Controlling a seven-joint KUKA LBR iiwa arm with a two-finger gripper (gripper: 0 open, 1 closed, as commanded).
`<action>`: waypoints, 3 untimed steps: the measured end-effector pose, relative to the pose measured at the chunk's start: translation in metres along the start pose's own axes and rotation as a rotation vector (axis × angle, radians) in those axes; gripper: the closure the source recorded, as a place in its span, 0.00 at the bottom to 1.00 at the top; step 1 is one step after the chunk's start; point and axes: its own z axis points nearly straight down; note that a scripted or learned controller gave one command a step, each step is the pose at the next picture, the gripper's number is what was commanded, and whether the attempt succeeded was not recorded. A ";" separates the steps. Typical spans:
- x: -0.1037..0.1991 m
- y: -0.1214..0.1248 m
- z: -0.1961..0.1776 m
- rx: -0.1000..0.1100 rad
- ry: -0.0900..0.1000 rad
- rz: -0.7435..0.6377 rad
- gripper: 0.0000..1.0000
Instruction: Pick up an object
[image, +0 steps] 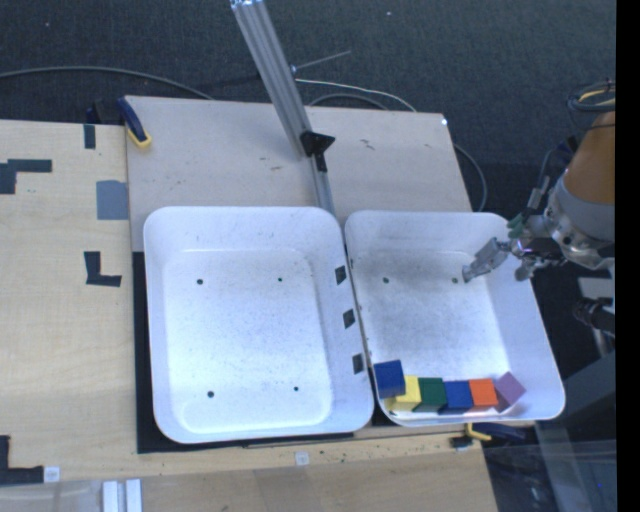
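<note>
Two shallow white bins sit side by side on the bench: the left bin (170, 300) and the right bin (520, 320). The gripper (505, 262) hangs over the right bin's upper right part, near its far-right rim, carried by the grey arm (585, 205) with its orange band. Two grey fingers (484, 260) point left and slightly down toward the bin floor; they stand a little apart, and nothing shows between them. Well below the gripper, along the right bin's near wall, lies a row of small blocks: a blue block (388, 377), a yellow block (405, 396), a green block (431, 392), a second blue block (458, 395), an orange block (483, 392) and a purple block (510, 387). Up and left of the gripper, a slanted metal rail (285, 90) crosses the bench.
</note>
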 end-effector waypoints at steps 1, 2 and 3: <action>0.001 0.000 -0.010 -0.001 0.000 -0.002 1.00; 0.062 -0.035 0.130 0.001 -0.001 0.001 1.00; 0.101 -0.016 0.053 -0.008 0.000 -0.004 1.00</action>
